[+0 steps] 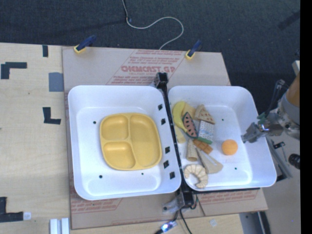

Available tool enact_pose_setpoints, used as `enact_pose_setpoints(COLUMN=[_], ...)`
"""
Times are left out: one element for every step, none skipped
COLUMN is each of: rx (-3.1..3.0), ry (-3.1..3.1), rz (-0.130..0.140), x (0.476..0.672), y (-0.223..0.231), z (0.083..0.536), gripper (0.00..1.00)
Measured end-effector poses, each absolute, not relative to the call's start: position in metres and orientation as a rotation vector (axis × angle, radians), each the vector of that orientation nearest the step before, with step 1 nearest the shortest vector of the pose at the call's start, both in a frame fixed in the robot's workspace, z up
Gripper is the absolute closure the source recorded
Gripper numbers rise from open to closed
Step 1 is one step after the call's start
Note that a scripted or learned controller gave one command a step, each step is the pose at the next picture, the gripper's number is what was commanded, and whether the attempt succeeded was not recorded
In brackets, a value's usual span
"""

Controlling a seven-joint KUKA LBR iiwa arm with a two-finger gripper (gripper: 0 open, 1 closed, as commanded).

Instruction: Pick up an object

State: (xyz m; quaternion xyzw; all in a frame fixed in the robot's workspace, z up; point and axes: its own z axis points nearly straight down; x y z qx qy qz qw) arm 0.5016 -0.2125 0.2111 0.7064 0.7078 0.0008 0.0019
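The right bin holds a heap of toy food on its left side: a yellow banana, a watermelon slice, a brown wedge, a small carton, a carrot and a pale shrimp near the front. An orange ball lies alone further right. My gripper hangs over the bin's right wall, just right of and slightly above the ball, with nothing seen in it.
The left bin contains a yellow divided plate. A black divider clip sits where the bins meet at the back. Cardboard lies under both bins, and a thin cable loops behind them.
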Motion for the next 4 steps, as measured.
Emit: enact_pose_setpoints(rx=[2.220,2.215,2.216,2.214], ry=[2.223,2.230,2.229,2.231], rz=[0.000,0.000,-0.001,0.002], x=[0.502,0.514,0.519,0.524], y=[-0.212,-0.151,-0.107,-0.054], z=[0.225,0.219,0.216,0.229], gripper=[1.00,1.00,1.00,1.00])
